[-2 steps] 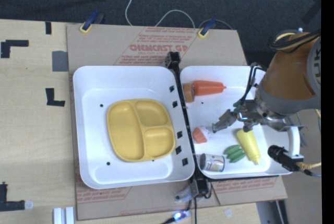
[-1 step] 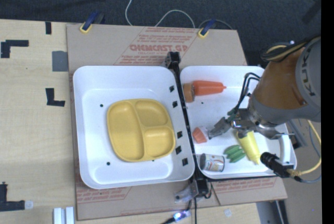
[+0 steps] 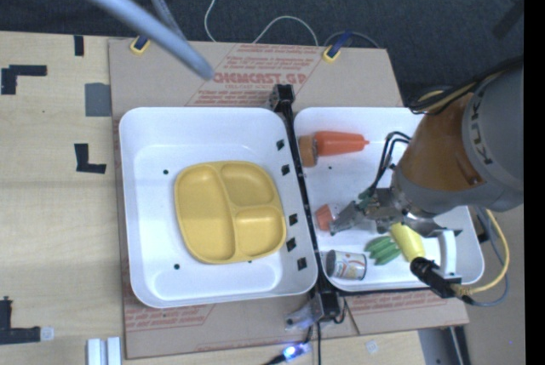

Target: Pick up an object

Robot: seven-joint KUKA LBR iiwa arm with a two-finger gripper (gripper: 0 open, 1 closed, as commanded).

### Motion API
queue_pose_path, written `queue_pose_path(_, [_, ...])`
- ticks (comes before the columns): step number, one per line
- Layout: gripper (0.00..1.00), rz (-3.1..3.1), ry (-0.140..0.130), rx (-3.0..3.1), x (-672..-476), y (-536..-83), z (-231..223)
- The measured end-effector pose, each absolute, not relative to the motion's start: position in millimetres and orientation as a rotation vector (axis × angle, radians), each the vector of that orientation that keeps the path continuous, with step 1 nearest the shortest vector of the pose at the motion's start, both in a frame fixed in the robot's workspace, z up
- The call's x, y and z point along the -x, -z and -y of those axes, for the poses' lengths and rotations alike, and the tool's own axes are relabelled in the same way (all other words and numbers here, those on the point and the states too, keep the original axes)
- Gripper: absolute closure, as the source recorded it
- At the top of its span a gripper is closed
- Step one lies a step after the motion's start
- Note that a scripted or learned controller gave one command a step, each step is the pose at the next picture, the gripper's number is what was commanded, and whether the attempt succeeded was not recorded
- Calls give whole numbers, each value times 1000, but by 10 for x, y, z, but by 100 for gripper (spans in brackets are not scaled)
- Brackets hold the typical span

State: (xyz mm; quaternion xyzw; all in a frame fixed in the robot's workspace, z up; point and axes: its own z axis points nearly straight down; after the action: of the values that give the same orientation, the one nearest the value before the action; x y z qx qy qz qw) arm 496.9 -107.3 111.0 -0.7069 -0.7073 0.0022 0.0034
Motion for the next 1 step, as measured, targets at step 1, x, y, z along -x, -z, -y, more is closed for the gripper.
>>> queue_pose_path(1, [100, 2220, -4, 2216, -4977, -1231, 1066])
